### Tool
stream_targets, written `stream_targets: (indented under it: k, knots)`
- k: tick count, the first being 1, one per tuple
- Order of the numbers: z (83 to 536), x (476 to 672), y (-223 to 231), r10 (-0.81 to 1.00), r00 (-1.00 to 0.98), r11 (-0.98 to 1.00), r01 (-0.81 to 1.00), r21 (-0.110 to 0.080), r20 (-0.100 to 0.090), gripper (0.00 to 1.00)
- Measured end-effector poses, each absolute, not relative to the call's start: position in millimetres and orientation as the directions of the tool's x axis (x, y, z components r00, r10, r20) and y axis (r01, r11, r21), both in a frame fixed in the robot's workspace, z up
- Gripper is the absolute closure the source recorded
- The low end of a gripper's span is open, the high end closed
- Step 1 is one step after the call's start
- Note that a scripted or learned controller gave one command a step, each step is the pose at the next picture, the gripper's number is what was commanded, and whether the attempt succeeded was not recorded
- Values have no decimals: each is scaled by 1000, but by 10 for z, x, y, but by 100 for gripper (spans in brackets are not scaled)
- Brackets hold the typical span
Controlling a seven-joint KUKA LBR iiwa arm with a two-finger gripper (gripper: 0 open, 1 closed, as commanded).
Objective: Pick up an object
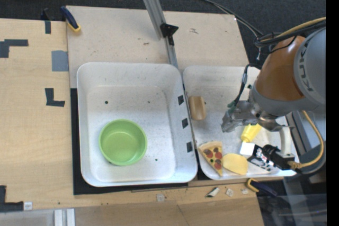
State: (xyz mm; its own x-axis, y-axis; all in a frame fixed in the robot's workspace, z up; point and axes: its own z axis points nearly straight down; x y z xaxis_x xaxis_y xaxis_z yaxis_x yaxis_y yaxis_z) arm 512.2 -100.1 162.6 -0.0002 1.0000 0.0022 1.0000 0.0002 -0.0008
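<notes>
In the right bin (212, 78), my gripper (231, 122) hangs low over the floor, reaching in from the right. A small yellow block (249, 132) lies just to its right, partly under the wrist; whether they touch is unclear. Left of the gripper, a tan wooden block (197, 107) sits near the wall between the bins. Along the bin's front edge lie a toy pizza slice (212, 156) and, beside it, a flat yellow piece (236, 163).
A green bowl (123, 141) stands at the front of the left bin (127, 74). A grey metal pole (153, 5) slants down from the top to the back wall between the bins. A blue and yellow clamp (70, 18) lies on the bench at the back left.
</notes>
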Motion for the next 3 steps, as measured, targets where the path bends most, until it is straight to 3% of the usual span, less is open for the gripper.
stream_targets:
  k: [2, 3]
  knots:
    - [2763, 5059, -1039, 1000, 0, 0, 1000, 4, 1, 100]
    - [2694, 5224, -639, 1000, -4, 4, 1000, -2, 0, 100]
